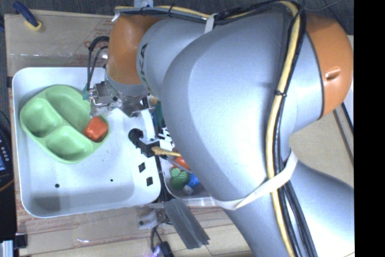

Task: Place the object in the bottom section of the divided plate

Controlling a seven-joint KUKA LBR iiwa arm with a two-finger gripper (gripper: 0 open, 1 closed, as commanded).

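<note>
A green divided plate (51, 120) lies in the left part of the left white bin (78, 195). An orange-red object (96, 128) sits at the plate's right edge, over its right-hand section by the rim. My gripper (100, 99) hangs just above the object, at the plate's upper right rim. The grey arm with its orange band (123, 51) reaches in from the right and hides the wrist behind it.
The arm covers most of the right bin; a green thing (178, 177), a blue thing (193, 181) and an orange strip (180, 161) show at its near-left corner. A blue and yellow clamp (27, 15) lies on the bench at top left.
</note>
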